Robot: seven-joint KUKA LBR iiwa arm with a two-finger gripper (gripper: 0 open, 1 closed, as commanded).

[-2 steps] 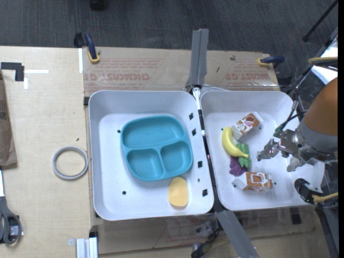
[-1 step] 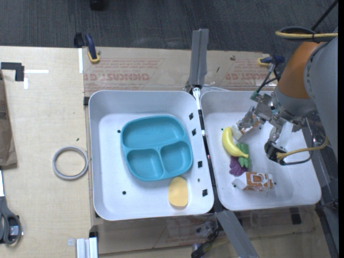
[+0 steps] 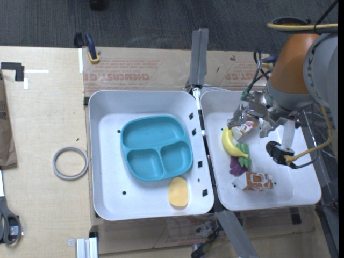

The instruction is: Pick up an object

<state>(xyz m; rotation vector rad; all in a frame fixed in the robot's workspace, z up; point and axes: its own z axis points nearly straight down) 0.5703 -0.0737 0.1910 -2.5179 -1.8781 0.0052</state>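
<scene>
My gripper [image 3: 251, 121] hangs over the upper middle of the right bin [image 3: 301, 195], under the grey arm with its orange band [image 3: 293, 55]. Right under it sits a small white and red packet [image 3: 248, 127]; whether the gripper touches it is unclear. A yellow banana [image 3: 231, 143] lies just left of and below the gripper, with a green piece [image 3: 244, 149] and purple grapes [image 3: 236, 167] beside it. An orange carton [image 3: 257, 181] lies nearer the bin's front. In the left bin [image 3: 102, 144] are a blue divided tray [image 3: 156, 147] and a yellow lemon-like fruit [image 3: 178, 192].
A grey divider post [image 3: 199, 58] stands between the bins at the back. On the wooden bench to the left lie a grey ring [image 3: 70, 162] and scissors [image 3: 8, 224]. A black cable plug [image 3: 277, 152] dangles from the arm over the right bin.
</scene>
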